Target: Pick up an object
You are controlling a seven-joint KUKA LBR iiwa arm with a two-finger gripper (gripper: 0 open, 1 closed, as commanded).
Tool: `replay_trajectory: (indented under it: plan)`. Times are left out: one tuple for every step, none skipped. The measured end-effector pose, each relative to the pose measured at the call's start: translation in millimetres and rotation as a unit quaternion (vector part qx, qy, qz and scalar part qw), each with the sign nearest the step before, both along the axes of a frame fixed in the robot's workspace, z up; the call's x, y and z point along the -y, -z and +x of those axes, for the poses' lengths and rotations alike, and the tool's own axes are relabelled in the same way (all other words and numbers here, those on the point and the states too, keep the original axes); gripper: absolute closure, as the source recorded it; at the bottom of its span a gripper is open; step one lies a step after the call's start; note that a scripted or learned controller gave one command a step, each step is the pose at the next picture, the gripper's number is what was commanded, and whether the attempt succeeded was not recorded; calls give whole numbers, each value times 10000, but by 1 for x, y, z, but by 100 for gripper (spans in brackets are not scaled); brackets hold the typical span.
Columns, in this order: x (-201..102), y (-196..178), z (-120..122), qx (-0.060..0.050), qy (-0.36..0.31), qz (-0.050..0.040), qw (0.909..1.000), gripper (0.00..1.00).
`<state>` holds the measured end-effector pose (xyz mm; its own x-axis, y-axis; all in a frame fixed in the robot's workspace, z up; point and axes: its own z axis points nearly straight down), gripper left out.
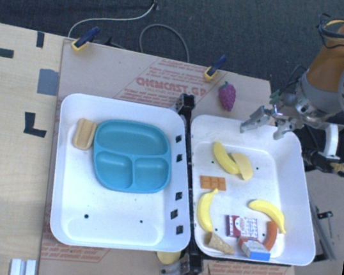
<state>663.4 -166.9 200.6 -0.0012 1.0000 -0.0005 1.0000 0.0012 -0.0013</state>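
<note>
While the tool point(268, 121) is hanging wide-spread and holding nothing over the right bin's point(303, 187) far rim, I'm eyeing the nearest banana point(226, 158) just inside; I'm planning to straddle its narrow width squarely.

Two shallow white bins sit side by side on the tabletop point(3, 139). The left bin point(63, 213) holds a blue divided plate point(133, 156) with a tan bread slice point(84, 133) just beside its left edge. The right bin point(299, 212) holds three bananas point(226, 158) point(205, 210) point(268, 212), a pale wedge point(244, 166), an orange cracker point(212, 183), a red-and-white carton point(242, 227), a sausage point(271, 235) and a tan triangular piece point(220, 243). A purple grape bunch point(227, 96) lies on the cardboard behind the bins. The tool point(269, 121) hangs above the right bin's far rim, its fingers spread with nothing between them.
</note>
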Motion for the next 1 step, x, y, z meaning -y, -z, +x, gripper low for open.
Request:
replay_trajectory:
  plan:
    - [-52, 122, 4, 3, -24, -7, 10000, 0]
